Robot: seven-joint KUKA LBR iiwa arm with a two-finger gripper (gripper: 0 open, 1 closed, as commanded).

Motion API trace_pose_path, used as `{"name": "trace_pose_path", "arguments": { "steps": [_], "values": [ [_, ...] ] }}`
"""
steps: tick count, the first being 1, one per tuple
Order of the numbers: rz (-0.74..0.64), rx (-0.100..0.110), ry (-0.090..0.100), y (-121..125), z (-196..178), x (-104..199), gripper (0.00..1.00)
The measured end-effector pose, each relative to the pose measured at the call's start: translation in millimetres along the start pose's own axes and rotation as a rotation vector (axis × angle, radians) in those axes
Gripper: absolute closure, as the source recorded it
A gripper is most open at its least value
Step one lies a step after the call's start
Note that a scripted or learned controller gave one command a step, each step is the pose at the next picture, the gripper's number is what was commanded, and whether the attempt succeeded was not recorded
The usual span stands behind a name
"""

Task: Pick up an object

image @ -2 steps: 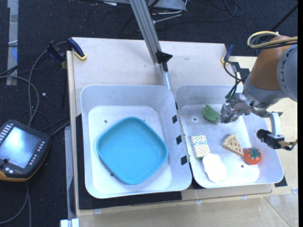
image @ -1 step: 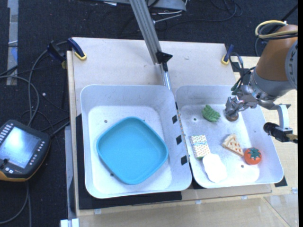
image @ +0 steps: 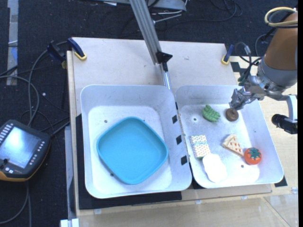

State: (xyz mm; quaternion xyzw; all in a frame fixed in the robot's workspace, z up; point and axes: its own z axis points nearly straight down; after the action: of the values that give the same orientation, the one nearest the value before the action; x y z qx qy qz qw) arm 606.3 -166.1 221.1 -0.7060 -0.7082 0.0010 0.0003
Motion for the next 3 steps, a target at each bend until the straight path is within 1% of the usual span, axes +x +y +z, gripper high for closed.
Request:
{"name": "trace_pose_path", "arguments": {
  "steps": [1,2,3],
  "values": [
    [-0.003,0.003,0.001,1,-9,51,1.00],
    [-0.003,0.004,0.001,6,-8,95,1.00],
    [-0.003,0.003,0.001,2,-12,142,1.00]
  ]
}}
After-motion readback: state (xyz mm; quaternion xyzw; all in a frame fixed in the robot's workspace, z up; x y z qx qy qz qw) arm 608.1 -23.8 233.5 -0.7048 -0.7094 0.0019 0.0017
